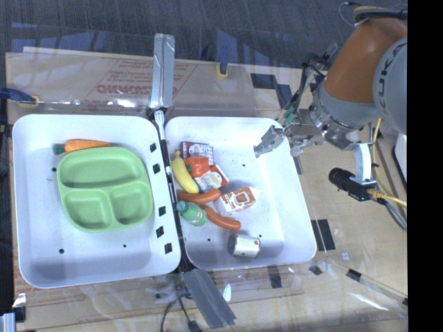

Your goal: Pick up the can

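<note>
The can [243, 245] is a short silvery cylinder lying on its side near the front edge of the right bin [277, 206], apart from the other items. My gripper [277, 142] hangs over the bin's far right corner, well behind the can and not touching it. Nothing shows in its grasp. The orange-banded wrist [356, 50] rises behind it to the right.
Against the right bin's left wall lie a banana [183, 175], a red box [197, 150], two sausages [201, 197], a green bottle [194, 214] and an orange-white carton [237, 199]. The left bin [34, 254] holds a green divided plate [104, 185] and a carrot [86, 144].
</note>
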`<control>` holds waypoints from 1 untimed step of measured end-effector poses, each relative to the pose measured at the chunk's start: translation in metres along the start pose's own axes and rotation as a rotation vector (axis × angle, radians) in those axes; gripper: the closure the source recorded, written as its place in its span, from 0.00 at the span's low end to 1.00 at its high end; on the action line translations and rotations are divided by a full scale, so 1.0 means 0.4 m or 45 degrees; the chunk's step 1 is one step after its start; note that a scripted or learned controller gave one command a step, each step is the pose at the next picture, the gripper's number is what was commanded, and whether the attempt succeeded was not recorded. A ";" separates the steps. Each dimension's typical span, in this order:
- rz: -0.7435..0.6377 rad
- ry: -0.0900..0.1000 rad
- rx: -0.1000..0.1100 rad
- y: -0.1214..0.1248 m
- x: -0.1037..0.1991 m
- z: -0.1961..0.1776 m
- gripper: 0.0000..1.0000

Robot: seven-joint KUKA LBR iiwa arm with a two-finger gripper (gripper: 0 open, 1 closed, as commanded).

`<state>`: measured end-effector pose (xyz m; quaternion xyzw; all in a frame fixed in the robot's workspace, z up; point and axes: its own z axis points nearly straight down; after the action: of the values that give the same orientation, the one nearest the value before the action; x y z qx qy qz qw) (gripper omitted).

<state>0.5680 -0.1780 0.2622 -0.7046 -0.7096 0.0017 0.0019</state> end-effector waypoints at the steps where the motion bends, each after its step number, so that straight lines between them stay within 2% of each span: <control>1: -0.042 -0.001 -0.006 -0.227 0.113 -0.205 0.00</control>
<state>0.4773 -0.1334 0.3446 -0.6929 -0.7210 0.0003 0.0000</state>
